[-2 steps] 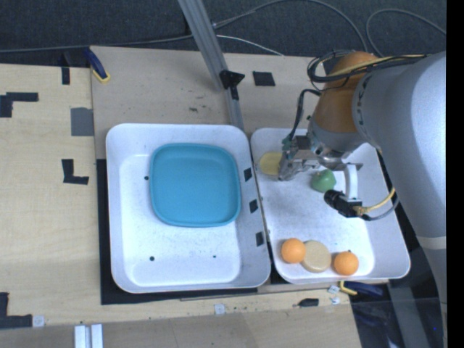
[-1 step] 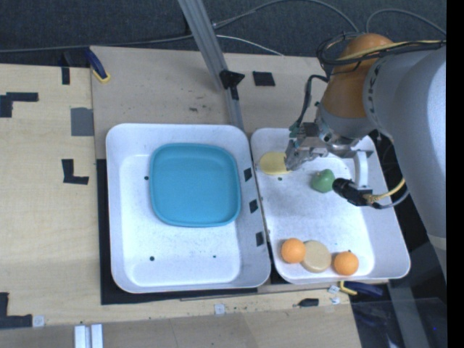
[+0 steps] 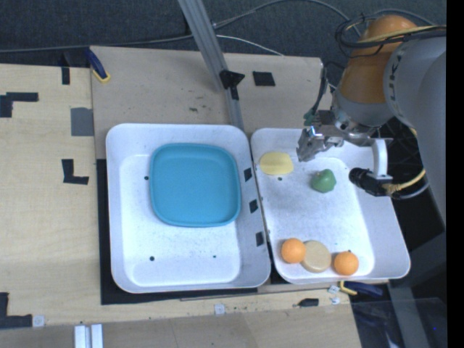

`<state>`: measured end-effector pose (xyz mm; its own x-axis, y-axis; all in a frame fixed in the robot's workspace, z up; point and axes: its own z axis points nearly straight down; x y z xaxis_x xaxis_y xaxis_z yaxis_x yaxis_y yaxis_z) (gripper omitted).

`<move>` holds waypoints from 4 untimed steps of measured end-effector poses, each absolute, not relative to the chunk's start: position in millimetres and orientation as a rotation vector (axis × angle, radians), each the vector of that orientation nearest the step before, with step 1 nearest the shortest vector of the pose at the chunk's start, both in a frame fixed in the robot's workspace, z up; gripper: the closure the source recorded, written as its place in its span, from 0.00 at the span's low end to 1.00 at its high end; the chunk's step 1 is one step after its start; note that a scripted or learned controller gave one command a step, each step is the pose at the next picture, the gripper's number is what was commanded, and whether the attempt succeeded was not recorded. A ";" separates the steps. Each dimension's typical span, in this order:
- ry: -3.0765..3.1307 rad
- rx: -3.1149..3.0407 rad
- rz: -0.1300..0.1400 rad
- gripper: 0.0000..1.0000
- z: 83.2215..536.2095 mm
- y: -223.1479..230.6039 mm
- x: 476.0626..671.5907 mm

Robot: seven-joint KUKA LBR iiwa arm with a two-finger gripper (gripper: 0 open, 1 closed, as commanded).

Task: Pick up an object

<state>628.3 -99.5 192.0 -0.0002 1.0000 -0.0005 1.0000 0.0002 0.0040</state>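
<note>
Arm: the grey arm (image 3: 424, 71) comes in from the right side, with its orange band (image 3: 370, 64) up near the top.
End effector: the end effector (image 3: 310, 149) hangs over the far end of the right bin (image 3: 377, 230). It points down between the yellow thing and the green thing. I cannot tell if it is apart or together, and nothing shows in its grip.
Yellow thing: a flat, pale yellow round thing (image 3: 276, 164) lies in the right bin near its left wall, just beside the end effector.
Green thing: a small green ball (image 3: 323, 181) sits near the middle of the right bin, just below the end effector and apart from it.
Near end of right bin: two orange balls (image 3: 293, 251) (image 3: 346, 263) sit with a tan round thing (image 3: 316, 256) between them, all in a row and touching.
Left bin: the left bin (image 3: 130, 216) holds a big blue plate (image 3: 194, 184), lying flat.
Tabletop: the two white bins sit side by side on the light wood tabletop (image 3: 43, 194).
</note>
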 end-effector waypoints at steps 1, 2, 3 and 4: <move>2.220 2.220 0.003 1.00 235.2 -102.6 633.1; 2.227 2.216 0.002 1.00 241.3 -43.3 625.1; 2.228 2.217 0.000 1.00 233.7 7.9 623.4; 2.227 2.217 0.001 1.00 236.4 57.2 600.8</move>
